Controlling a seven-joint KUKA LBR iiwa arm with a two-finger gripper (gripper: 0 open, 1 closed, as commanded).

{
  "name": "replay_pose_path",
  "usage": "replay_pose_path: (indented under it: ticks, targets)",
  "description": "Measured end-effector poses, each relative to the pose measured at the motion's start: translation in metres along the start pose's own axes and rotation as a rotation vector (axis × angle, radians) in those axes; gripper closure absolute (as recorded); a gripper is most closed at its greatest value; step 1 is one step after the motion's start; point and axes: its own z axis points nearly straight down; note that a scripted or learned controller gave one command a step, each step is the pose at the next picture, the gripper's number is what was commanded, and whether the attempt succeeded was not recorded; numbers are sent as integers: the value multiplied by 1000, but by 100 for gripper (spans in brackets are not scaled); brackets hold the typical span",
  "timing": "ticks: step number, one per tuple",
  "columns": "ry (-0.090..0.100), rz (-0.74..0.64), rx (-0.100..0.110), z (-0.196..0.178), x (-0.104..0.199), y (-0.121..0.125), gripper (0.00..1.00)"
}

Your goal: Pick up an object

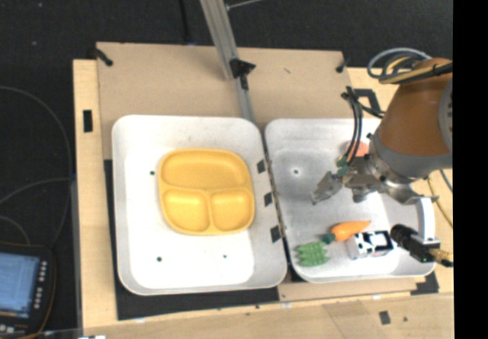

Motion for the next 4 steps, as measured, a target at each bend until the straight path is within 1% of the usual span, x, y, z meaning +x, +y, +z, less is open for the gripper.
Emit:
replay_pose_path:
  ticks: [1,2,3,4]
  targets:
    - [0,1,-1,0,0,0,0]
    - [-1,3,5,43,-3,4,0]
    - [-1,3,7,106,-3,-1,0]
    - [0,4,3,108,-3,0,0]
